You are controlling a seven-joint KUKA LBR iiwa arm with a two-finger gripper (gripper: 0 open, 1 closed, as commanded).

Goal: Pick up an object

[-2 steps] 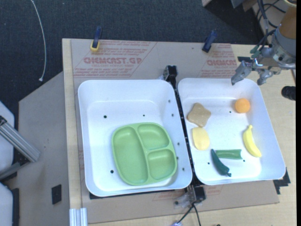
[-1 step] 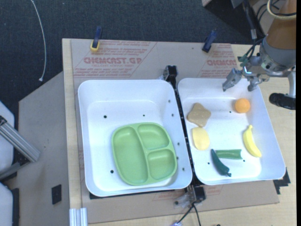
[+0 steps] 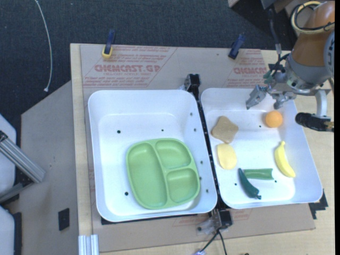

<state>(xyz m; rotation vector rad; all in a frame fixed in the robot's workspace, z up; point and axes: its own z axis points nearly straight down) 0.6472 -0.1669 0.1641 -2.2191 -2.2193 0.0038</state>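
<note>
The arm comes in from the right, and its gripper [image 3: 268, 95] hangs over the far end of the right bin [image 3: 305, 193]. The jaws are spread apart, with nothing between them.

An orange ball [image 3: 274, 119] lies in the right bin, just below the gripper and a little to its right. A tan cookie [image 3: 225, 129] lies to the left of the orange ball, near the bin's left wall. A pale yellow piece [image 3: 227, 156] sits just below the tan cookie. A yellow banana [image 3: 284, 160] lies below the orange ball. A green pepper [image 3: 254, 178] lies to the left of the banana, lower down.

A green tray [image 3: 162, 172] with three parts sits in the left bin [image 3: 106, 142]. Both bins rest on the surface [image 3: 85, 78].
</note>
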